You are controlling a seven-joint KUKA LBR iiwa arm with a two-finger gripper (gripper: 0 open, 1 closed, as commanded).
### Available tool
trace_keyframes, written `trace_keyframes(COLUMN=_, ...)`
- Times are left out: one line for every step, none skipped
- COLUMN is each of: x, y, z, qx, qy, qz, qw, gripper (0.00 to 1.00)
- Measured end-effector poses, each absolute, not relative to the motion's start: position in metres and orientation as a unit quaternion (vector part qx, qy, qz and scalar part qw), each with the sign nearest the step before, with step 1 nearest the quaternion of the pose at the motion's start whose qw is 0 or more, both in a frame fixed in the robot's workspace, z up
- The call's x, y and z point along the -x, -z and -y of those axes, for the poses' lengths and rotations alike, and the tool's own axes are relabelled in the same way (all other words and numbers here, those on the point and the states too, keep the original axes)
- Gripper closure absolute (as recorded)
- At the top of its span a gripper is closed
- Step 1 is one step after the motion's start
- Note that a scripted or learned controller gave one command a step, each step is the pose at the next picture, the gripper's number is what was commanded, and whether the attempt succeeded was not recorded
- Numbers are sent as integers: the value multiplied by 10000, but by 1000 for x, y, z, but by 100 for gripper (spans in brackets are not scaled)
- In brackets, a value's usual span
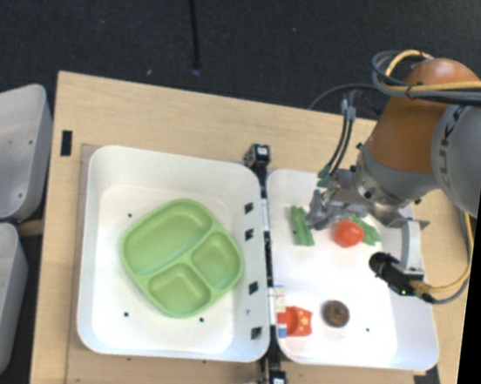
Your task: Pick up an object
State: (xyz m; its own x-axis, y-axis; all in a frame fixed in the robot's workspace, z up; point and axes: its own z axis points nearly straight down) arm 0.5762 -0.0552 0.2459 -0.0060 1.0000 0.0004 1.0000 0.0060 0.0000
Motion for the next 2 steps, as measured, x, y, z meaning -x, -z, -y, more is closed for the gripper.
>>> trace_keyframes(x=-586, y=-243, z=-8, qx=7042, qy=9, qz=7100, qw=1, gripper=100)
trace_keyframes(x=-594, y=-253, z=-61, qx=7045, qy=11, qz=7097, qw=-3, gripper=100)
